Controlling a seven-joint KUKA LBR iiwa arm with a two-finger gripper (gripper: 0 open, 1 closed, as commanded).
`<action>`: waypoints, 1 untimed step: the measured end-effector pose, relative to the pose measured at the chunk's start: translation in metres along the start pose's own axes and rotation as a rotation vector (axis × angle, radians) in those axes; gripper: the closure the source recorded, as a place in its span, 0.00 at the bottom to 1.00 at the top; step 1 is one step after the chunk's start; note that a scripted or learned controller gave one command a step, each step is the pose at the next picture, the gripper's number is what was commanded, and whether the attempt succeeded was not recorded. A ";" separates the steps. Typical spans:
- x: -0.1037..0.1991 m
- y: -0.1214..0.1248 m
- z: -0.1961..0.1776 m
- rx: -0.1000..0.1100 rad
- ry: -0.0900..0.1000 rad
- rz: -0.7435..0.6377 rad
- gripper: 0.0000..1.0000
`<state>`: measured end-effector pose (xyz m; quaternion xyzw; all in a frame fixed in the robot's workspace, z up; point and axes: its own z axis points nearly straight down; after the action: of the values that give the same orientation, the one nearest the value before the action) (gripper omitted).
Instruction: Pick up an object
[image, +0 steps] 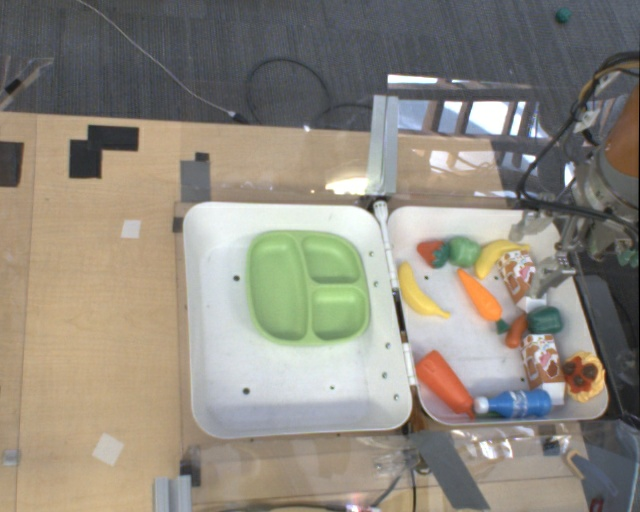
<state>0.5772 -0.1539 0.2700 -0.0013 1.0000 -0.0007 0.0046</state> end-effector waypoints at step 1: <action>0.019 -0.002 0.139 -0.006 0.010 -0.276 0.00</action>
<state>0.5592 -0.1565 0.1306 -0.1390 0.9903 0.0015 -0.0004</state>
